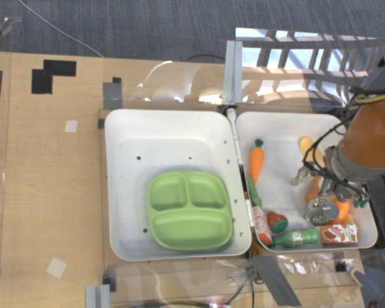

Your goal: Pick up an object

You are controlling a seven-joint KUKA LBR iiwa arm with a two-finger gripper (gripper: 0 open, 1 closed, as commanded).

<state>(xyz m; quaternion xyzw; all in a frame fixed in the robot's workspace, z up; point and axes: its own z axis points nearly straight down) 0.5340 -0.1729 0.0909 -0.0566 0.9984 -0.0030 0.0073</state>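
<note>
Over the right bin's [289,143] near right corner the gripper [323,205], its state impossible to tell, hangs above crowded toys, an orange piece [341,209] and a juice carton [339,234], so it could nudge neighbours and close on nothing.

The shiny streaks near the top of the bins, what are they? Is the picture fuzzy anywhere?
Camera view: glare off clear panels behind the bins; striped bright light falls top right; the hand looks slightly soft, while the green plate is sharp.

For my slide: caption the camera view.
Gripper low in the right bin among toy foods; green divided plate in the left bin.
</note>
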